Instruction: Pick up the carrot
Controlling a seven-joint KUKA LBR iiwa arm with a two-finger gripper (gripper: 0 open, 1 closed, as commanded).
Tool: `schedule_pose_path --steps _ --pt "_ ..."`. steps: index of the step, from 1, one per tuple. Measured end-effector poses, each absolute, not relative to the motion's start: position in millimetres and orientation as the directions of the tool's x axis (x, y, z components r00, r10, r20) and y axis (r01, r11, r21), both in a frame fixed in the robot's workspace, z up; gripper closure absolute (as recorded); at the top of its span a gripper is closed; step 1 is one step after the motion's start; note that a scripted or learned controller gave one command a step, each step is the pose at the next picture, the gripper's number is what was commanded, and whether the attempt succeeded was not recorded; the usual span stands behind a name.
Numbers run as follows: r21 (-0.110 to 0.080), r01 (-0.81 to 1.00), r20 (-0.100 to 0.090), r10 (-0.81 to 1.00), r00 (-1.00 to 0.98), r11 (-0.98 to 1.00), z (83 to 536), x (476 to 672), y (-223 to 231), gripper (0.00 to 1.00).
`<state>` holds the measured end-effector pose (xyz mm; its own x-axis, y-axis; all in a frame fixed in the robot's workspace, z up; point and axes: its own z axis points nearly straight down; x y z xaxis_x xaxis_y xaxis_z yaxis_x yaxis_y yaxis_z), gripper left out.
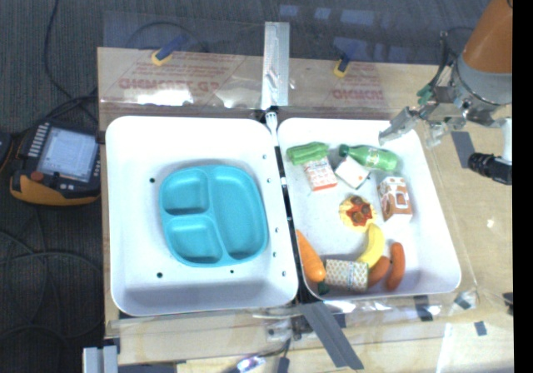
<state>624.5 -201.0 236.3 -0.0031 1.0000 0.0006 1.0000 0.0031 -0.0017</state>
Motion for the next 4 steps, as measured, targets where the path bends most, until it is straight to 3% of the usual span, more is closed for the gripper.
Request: schedule_pose_path --steps 1,2,3,4 --pt "0.006 0.945 -0.003 0.945 -0.328 0.328 126 597.6 -173 0.0" --pt "-0.002 0.986 0.001 0.986 -0.165 0.165 206 529.6 -94 0.0" --pt "-0.001 0.974 0.0 0.974 -0.227 0.227 254 563.5 -101 0.0" --pt "-0.005 0.992 -0.001 0.992 0.128 -0.128 116 530.0 -105 0.0"
